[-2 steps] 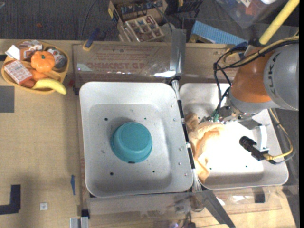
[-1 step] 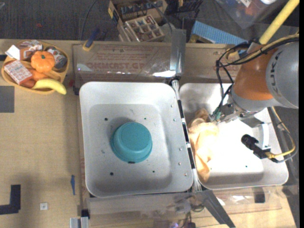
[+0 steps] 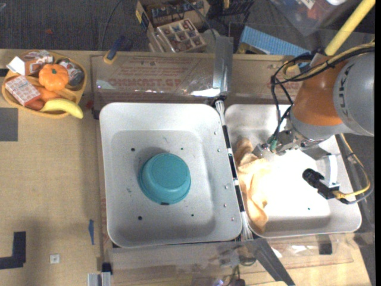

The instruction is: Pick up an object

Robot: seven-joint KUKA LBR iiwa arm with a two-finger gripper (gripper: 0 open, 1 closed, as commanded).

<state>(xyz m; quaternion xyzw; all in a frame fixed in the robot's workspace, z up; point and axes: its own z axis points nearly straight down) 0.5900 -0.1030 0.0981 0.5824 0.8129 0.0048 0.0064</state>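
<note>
Whether the jaws were spread or pressed together could not be told. The gripper (image 3: 269,146) was small and blurred where it hung low in the right bin (image 3: 345,219), towards that bin's far left corner and just at the upper end of a crumpled pale yellow cloth (image 3: 255,186) bunched along the bin's left wall. Contact with the cloth could not be judged. A teal bowl (image 3: 165,177), apparently upside down, sat mid-floor in the left bin (image 3: 119,124). By my reading the pick was at its approach — nothing was visibly lifted, so closing and raising were left to do.
</note>
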